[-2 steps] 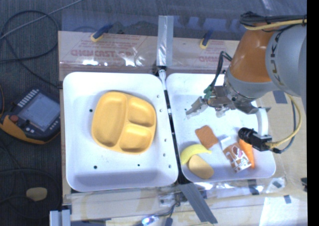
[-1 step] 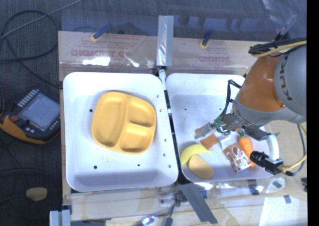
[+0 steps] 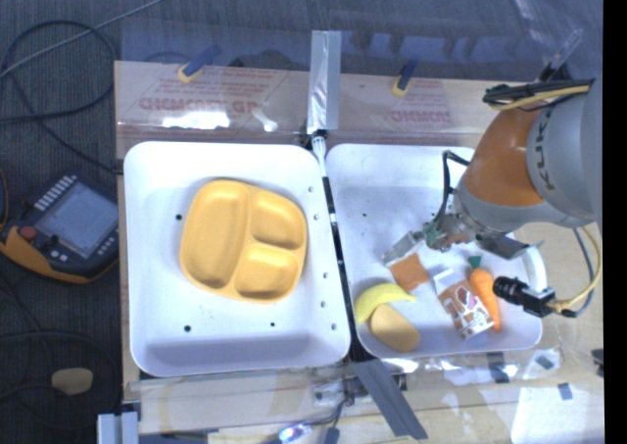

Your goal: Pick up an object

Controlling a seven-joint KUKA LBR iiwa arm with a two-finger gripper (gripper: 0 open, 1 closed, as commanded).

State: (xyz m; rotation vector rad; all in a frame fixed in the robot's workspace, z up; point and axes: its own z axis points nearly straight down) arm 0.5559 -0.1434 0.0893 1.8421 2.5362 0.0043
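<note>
From the overhead camera I saw the arm reaching in over the right bin, with the claw low near that bin's middle. I could not tell whether the claw was open or closed, and nothing showed in its grip. The likeliest target, a brown square, lay flat on the bin floor just below the claw, touching or nearly touching it. A banana and a yellow lump sat close to the square on its near side. A carton and a carrot lay together to its right. The left bin held a yellow plate, well apart from all this. I judged the grasp not yet made. The square looked thin and flat, so the claw could have skidded over it or pushed it into the banana. A closure slightly off line could have caught the carton's edge instead. A descent too deep could have pressed into the bin floor on the desk.
</note>
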